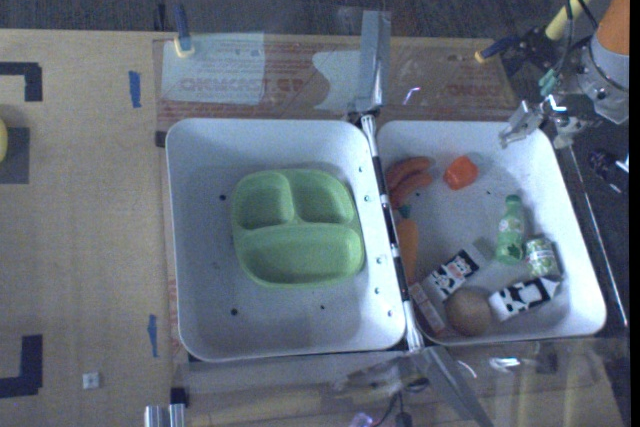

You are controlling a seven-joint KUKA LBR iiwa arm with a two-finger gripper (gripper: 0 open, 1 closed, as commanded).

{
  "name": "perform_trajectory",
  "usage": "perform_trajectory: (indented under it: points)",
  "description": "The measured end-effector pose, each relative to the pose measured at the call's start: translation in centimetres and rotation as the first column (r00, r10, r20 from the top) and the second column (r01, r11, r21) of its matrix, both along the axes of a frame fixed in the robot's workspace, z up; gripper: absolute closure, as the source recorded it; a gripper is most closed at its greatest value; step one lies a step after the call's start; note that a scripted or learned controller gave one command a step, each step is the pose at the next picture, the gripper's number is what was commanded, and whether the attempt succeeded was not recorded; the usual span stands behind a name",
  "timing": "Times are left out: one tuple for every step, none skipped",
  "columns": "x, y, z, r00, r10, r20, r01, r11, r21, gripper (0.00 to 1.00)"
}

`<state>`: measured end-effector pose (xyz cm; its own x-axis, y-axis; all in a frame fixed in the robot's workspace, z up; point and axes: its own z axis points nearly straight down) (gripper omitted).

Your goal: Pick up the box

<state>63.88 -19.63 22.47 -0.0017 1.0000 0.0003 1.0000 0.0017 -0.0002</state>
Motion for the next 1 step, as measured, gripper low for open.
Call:
perform_trajectory:
  points:
    - [-5.97,6.98,-7.84,0.993,-0.122,-0.001,0.122,0.993,0.000,0.00]
